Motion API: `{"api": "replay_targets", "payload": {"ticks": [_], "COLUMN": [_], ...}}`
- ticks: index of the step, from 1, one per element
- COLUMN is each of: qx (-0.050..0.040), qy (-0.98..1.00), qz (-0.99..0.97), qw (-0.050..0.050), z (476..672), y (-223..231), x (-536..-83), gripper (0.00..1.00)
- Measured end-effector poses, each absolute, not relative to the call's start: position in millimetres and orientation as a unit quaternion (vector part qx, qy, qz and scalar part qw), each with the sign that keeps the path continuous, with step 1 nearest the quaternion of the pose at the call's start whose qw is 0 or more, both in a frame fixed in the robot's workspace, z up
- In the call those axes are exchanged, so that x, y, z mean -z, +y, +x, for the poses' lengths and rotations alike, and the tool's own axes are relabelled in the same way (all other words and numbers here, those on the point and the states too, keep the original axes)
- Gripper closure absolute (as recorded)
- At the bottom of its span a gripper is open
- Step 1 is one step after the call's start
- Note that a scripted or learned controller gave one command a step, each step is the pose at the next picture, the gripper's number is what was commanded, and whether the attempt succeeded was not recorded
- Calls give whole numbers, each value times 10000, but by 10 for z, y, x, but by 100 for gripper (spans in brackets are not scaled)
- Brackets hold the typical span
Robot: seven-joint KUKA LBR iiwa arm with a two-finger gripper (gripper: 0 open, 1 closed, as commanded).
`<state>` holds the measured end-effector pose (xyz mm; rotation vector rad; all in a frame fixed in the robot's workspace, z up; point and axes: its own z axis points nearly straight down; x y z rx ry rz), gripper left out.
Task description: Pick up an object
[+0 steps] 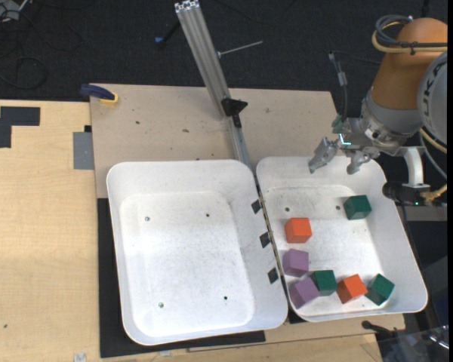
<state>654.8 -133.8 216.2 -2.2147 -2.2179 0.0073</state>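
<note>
The right bin (pixel 392 232) holds several small blocks. A green one (pixel 357 207) lies near its far right side. An orange one (pixel 298 229) sits near the middle-left, with a purple one (pixel 296 262) below it. Along the near edge lie another purple block (pixel 303 290), a green block (pixel 325 280), an orange block (pixel 352 287) and a green block (pixel 380 288). My gripper (pixel 338 159) hangs above the far edge of the right bin, open, with nothing between its fingers. It is up and to the left of the far green block.
The left bin (pixel 136 202) stands beside the right one, with black clips (pixel 263 238) along the shared edge. A slanted aluminium bar (pixel 208 59) rises behind the bins. A blue-and-yellow clamp (pixel 100 93) lies at the board's far left corner.
</note>
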Motion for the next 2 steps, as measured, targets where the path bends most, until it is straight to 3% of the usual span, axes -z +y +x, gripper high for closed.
{"api": "replay_targets", "payload": {"ticks": [1,2], "qx": [-13,-23], "qy": [-7087,-7092], "qz": [-7055,-7050], "qw": [14,31], "z": [6558,6619], "y": [-1335,-1311], "x": [-2195,-1728], "gripper": [0,0]}}
